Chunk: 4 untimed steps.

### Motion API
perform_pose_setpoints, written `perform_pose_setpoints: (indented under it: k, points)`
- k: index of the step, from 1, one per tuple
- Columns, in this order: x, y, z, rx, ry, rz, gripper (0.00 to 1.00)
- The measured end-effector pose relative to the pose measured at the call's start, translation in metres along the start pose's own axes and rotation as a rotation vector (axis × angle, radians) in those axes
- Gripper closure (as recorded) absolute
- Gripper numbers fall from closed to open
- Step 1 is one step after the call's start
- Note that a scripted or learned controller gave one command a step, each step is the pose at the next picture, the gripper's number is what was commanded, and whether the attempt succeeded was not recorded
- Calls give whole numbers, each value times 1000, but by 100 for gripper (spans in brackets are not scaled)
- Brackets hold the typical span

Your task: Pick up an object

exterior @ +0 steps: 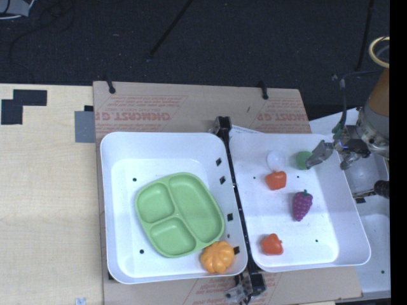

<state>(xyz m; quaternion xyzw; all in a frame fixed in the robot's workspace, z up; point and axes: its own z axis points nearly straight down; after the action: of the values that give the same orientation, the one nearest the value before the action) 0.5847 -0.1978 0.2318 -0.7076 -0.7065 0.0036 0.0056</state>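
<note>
Right bin (356, 246) holds five small items. Nearest the tool: one green ball (301, 159) at the bin's upper right, just beside and left of the near finger (319, 154), touching or almost touching it; contact cannot be settled from this angle. One white ball (275, 161) lies left of the green one, near it but apart. Directly below the white ball, one red pepper-shaped piece (276, 180). One purple grape bunch (302, 205) sits mid-bin, below the green ball, stem end up. A second red pepper-shaped piece (271, 244) lies low in the bin, well apart from the tool. Count: two red pieces, one grape bunch, one green ball, one white ball.

Gripper (334, 157) hangs over the upper right rim of the right bin, fingers spread wide with bare gap between them, nothing clamped. Left finger points down-left toward the green ball; the other finger sits near the rim. Arm (381, 103) enters from the right, its orange band at the frame edge.

Left bin (159, 148) holds one light green divided tray (179, 214) with three compartments, lying flat and turned at an angle. One orange pumpkin-shaped piece (217, 257) rests at the tray's lower right corner, touching it, against the bin's lower right wall.

Both bins sit on a brown cardboard sheet (191, 110) with reversed printed lettering.
</note>
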Motion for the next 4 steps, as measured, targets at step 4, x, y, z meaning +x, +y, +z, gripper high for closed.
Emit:
perform_pose_setpoints:
  k: [4]
  points:
    - [-1,-1,146,-8,-1,0,0]
